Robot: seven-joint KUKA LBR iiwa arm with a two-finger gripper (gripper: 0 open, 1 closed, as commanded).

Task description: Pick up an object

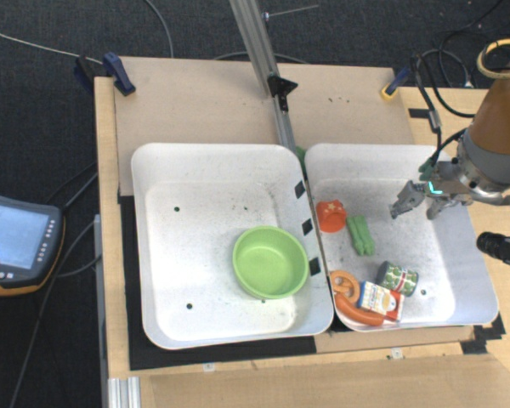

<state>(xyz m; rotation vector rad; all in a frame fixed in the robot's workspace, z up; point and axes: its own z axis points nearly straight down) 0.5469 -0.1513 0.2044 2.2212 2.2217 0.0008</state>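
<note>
Gripper [417, 201] is seen w/ fingers spread, nothing held, over right bin [459, 262] — green pickle [360, 235], mid-bin by orange cup [330, 216], is judged light, prob. soft, best pinched across its middle.

Orange cup [330, 216], green oblong piece [360, 235], small green can [398, 278] and red-white carton [378, 300] lie scattered in the right bin [459, 304]

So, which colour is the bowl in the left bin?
Light green; the bowl shows clearly in the camera view.
</note>
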